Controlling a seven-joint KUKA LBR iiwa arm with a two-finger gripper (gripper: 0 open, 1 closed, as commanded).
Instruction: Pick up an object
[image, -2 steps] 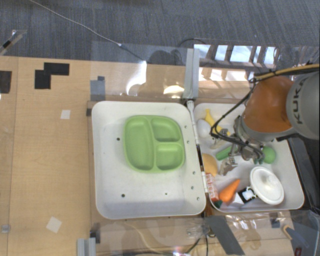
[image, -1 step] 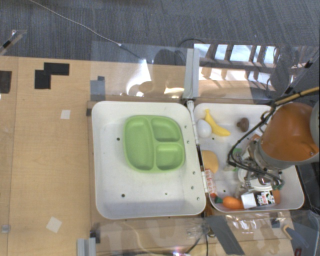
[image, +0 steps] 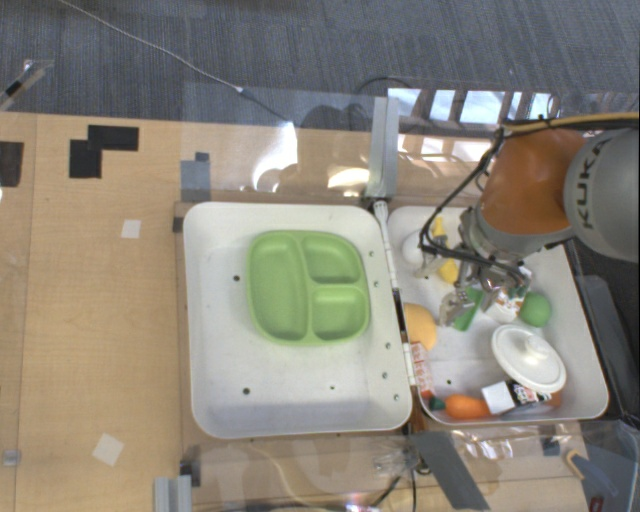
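The arm (image: 560, 190) reaches in from the right edge of the surface (image: 90, 330), its orange band over the far part of the right bin (image: 590, 385). The tool (image: 478, 296) hangs low inside that bin, near its middle, amid a small cluster of things. Whether the tool is apart or together I cannot tell (wrist and cables cover most of it), and nothing can be seen clamped in it.

Just below the tool lies a green piece (image: 463, 317), touching or nearly touching it; which one I cannot tell. A green ball (image: 535, 309) sits just to the right of the tool, toward the bin's right wall. A yellow piece (image: 448, 268) shows beside the tool on its far-left side, near a white round thing (image: 412, 248) at the bin's far-left corner. A yellow-orange fruit (image: 420, 326) rests against the bin's left wall. A white lid (image: 527, 358) with a knob lies in the near-right part of the bin. Along the near wall lie an orange item (image: 465, 406) and, beside it, a dark item with a white label (image: 515, 397).

The left bin (image: 215, 400) holds a green tray (image: 306, 287) with three compartments, set around its middle and well apart from the tool.
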